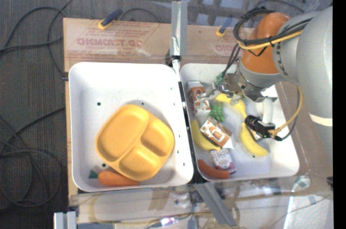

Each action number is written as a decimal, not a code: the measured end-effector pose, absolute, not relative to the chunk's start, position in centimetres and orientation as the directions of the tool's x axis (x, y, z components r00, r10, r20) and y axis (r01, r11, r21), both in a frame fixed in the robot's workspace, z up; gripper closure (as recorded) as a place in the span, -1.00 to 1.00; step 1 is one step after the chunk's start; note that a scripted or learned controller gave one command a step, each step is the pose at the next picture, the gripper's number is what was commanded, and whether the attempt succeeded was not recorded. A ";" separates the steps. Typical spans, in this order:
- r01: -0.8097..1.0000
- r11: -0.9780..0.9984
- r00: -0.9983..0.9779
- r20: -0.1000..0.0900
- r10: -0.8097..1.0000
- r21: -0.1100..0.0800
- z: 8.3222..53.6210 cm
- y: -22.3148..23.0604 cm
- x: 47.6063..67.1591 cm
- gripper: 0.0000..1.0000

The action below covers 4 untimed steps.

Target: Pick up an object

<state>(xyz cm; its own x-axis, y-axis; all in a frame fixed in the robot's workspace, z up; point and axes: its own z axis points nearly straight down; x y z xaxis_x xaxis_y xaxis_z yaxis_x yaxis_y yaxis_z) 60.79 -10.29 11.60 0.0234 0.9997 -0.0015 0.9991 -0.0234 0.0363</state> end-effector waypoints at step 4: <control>0.997 -0.057 0.057 0.006 0.998 0.054 12.7 -9.7 59.9 1.00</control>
<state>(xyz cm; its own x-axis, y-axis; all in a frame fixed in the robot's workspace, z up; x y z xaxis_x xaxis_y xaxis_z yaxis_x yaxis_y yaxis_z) 59.86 -9.75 12.73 0.0567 0.9984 0.0064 0.9969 -0.0570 0.0542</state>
